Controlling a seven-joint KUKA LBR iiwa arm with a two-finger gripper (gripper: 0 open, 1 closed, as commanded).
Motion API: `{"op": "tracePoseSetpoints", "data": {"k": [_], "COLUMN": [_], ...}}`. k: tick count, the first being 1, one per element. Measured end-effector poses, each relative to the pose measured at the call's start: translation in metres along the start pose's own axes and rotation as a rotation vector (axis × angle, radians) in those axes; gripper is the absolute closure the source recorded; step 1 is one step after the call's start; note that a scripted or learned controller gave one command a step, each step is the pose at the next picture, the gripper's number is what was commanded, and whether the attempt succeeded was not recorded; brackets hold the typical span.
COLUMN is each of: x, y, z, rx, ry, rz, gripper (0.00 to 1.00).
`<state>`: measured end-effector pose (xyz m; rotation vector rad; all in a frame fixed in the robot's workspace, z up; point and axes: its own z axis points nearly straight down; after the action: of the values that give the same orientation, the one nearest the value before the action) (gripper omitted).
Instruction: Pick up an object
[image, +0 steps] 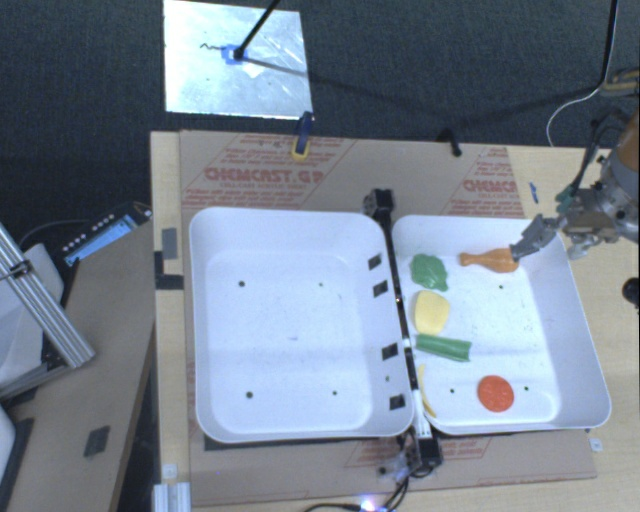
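Observation:
The right bin (583, 345) holds several toy foods. An orange drumstick (487, 260) lies near its back edge. A green leafy piece (428, 270), a yellow piece (431, 312) and a long green piece (443, 347) sit along its left side, and a red-orange round piece (495, 393) sits near the front. My gripper (522, 249) reaches in from the right, low over the bin, with its tip right at the drumstick's right end. Whether it touches the drumstick is unclear.
The left bin (205, 330) sits beside the right one, with black clips (380, 289) along the shared wall. A small pale yellow piece (427, 398) rests against the right bin's left wall. A shiny sheet (240, 60) lies behind the bench, and a metal frame (40, 310) stands at the left.

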<state>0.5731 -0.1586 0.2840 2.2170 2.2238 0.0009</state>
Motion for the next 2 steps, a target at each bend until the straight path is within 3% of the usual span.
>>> {"op": "tracePoseSetpoints", "data": {"k": [1, 2], "x": [0.088, 0.198], "y": [0.027, 0.053], "z": [0.105, 0.099], "rx": [0.006, -0.003], "ry": [0.004, 0.005], "rz": [-0.009, -0.013], "gripper": [0.0, 0.0]}}
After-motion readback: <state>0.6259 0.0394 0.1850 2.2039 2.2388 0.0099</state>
